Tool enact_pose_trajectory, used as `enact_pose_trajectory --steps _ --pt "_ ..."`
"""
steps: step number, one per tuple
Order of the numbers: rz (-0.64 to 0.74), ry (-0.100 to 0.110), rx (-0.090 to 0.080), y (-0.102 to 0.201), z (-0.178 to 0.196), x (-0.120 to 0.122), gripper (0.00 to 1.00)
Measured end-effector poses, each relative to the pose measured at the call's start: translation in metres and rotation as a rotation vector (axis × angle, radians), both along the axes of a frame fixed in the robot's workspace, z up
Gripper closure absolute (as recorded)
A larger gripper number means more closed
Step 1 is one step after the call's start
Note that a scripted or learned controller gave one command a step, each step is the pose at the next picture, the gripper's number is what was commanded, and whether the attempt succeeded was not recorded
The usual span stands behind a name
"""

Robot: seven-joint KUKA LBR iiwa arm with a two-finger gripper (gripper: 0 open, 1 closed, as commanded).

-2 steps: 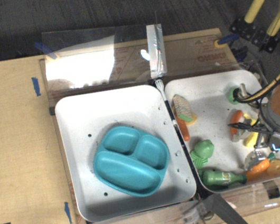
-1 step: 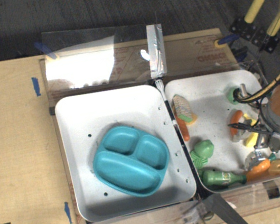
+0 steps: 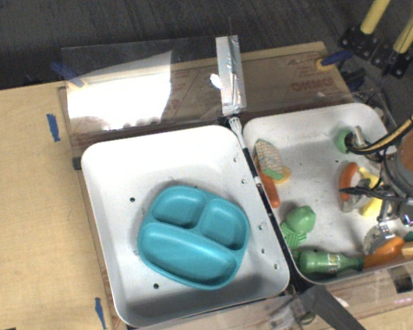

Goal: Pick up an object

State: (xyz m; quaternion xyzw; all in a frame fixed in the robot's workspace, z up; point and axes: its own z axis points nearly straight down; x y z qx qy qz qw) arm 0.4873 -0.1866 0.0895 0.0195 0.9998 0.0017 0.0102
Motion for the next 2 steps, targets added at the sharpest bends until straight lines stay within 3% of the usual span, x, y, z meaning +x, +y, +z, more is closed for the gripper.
enact_pose_trajectory --steps 1,2 --pt "0.006 0.005 -0.006 0.025 0.000 -0.003 0.00" --pt "0.026 0.008 -0.006 0.016 0.000 0.013 0.00"
